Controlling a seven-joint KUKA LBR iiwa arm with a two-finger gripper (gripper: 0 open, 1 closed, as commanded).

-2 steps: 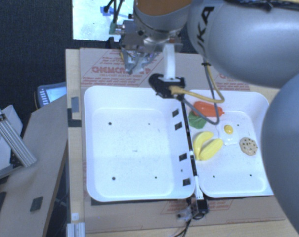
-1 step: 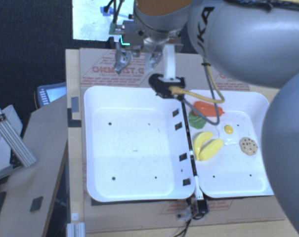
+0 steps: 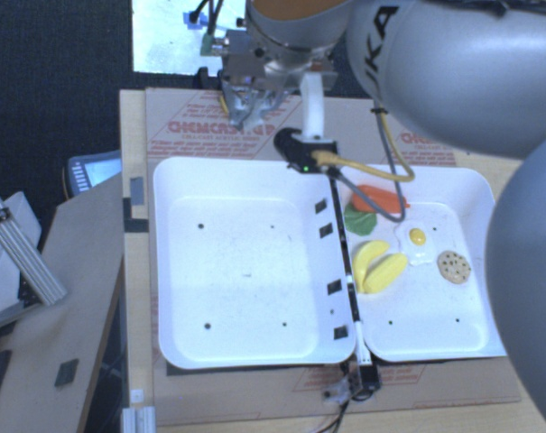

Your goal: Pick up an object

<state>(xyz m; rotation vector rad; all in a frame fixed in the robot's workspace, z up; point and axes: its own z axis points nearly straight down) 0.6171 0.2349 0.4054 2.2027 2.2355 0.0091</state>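
tool (image 3: 245, 111) beyond bins, state unclear | right bin (image 3: 471, 336): carrot (image 3: 381, 197), banana (image 3: 379, 267), egg (image 3: 417, 238), cookie (image 3: 453, 266)

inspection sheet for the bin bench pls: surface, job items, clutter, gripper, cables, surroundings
Surface: two white bins side by side on a cardboard sheet; left bin, right bin.
Job's things: all in the right bin, upper part: carrot, green leafy piece, banana, fried egg, cookie.
Clutter: nothing seen.
Gripper: gripper hangs above the cardboard beyond the left bin's far edge, nothing between its fingers; open or shut cannot be told.
Cables: yellow cable from a black fitting at the bins' far junction; thin wires at the near junction.
Surroundings: aluminium rail and a small screen at left.
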